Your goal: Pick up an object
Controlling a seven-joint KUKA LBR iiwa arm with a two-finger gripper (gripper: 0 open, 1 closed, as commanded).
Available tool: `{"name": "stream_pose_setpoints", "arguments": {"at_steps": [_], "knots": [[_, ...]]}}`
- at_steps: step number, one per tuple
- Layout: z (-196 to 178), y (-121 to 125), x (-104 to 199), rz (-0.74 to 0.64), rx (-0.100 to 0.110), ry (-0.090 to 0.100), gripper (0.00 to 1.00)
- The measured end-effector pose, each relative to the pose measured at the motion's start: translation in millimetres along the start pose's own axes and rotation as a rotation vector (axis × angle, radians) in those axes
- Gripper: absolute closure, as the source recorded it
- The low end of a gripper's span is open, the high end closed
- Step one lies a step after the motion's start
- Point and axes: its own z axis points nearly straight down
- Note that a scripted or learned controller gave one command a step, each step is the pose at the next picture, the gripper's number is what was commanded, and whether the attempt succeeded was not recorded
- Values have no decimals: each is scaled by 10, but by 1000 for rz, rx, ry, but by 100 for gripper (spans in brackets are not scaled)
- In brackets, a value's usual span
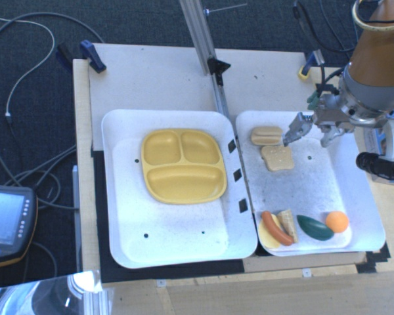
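Note:
My gripper [308, 140] hangs over the far part of the right bin [354, 176], its jaws open with nothing between them. Its left finger [294, 132] reaches down just right of a tan bun [266, 136] and above a pale bread slice [277, 157]. Along the near edge of the same bin lie a red hot dog [274, 229], a wedge of sandwich [288, 222], a dark green vegetable [314, 227] and an orange [337, 222].
A yellow divided plate [182, 165] lies in the left bin [125, 195]. A metal post [197, 18] rises at the back between the bins. The arm's orange band and grey wrist [374, 58] stand over the bench's right edge.

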Motion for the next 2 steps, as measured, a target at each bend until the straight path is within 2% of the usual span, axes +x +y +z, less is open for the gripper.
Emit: {"name": "stream_pose_setpoints", "arguments": {"at_steps": [1,2], "knots": [[0,0,-1,0,0,0,0],[435,31,-33,1,4,0,0]]}}
